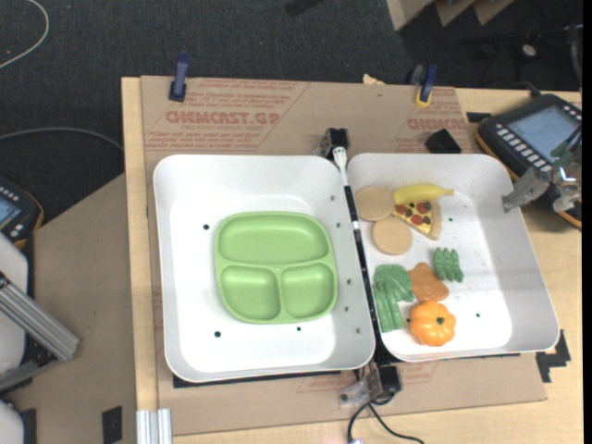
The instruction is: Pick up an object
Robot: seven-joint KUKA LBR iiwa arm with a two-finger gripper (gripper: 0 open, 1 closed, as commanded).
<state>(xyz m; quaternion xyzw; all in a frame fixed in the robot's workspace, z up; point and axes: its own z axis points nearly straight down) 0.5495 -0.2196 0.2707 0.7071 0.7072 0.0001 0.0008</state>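
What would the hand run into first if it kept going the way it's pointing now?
The hand sits at the right bin's far right rim, pointing left. Going straight on, it would probably meet the pizza slice or banana first, though its height is unclear.

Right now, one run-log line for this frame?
gripper: over right bin's right rim, nothing visibly held | toy food clustered in that bin's left half | green tray: left bin

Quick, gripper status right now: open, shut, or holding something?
Gripper: at the right bin's far right edge, nothing visibly held; open or shut cannot be told.
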